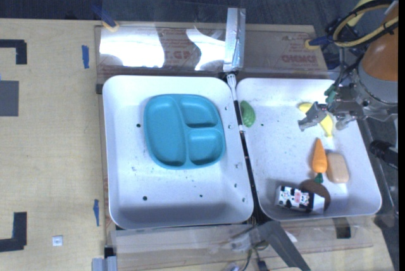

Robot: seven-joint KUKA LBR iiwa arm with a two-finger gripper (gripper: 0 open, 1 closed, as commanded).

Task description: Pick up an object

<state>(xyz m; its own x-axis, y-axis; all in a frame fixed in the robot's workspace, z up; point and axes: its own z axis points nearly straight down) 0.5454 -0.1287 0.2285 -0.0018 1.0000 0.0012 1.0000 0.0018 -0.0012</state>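
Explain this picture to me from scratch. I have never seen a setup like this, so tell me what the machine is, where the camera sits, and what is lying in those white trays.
This is one photo from a camera fixed above a bench, looking down at a slant. The machine is a robot arm, grey with an orange band, reaching in from the right. At its end is the tool, a two-finger grasper, hovering over the right bin. I cannot tell whether it grips anything.

Two shallow white bins sit side by side. The left bin holds a blue divided plate. The right bin holds a small green object, a yellow object partly under the tool, a toy carrot, a pale tan block, and a black-and-white patterned carton lying on its side.
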